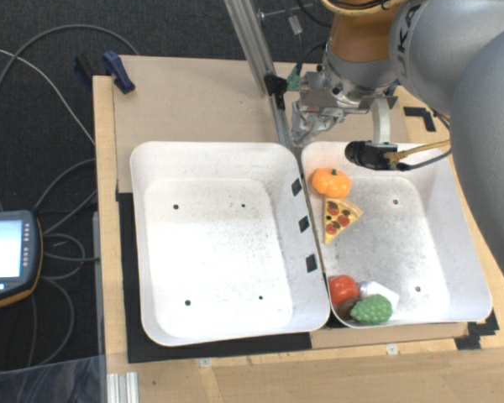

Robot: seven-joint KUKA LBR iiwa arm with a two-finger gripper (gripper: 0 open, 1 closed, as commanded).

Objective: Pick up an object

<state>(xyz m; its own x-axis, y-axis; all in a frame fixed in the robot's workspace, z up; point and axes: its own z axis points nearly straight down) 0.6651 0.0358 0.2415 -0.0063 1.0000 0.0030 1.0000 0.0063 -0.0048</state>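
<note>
A blue clamp (118, 71) gripped the bench's (193, 99) far left corner, and grey cables (42, 74) trailed over the dark carpet (34, 7) beside it. Down at the left edge lay a pendant (7, 257) with an orange rim, its screen lit (too bright to read). A slanted aluminium rail (250, 40) ran down toward the bench's back edge. Black tape (479, 330) marked the near right corner.

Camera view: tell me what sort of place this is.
Probably a robotics lab grasping bench: a grey KUKA arm with an orange band, two shallow white plastic bins holding toy food, and a handheld teach pendant.
</note>
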